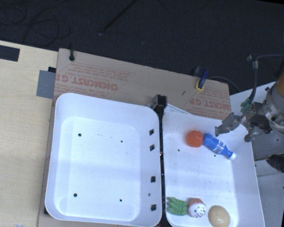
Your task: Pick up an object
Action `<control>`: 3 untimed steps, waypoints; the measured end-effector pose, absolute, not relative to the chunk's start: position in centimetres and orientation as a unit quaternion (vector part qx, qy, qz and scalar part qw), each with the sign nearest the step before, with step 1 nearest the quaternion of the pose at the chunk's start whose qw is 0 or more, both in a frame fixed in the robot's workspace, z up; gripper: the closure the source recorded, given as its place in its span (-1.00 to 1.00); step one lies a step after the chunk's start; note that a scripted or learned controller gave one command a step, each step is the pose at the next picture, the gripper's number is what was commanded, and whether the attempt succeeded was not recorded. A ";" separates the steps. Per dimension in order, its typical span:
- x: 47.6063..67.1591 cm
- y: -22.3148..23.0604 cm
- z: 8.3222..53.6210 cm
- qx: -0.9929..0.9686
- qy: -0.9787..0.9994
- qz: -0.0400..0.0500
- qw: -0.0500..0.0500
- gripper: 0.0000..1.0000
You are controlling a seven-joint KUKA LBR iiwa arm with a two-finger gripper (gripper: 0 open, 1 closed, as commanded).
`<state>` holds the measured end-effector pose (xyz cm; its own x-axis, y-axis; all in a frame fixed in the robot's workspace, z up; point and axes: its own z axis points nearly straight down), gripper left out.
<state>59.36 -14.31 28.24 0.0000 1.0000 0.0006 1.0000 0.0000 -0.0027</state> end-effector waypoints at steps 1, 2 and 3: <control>59.4 -14.4 29.2 -0.707 -0.707 0.001 0.002 1.00; 58.6 -14.2 37.1 -0.706 -0.708 -0.001 -0.002 1.00; 56.7 -13.3 38.3 -0.706 -0.708 0.000 0.001 1.00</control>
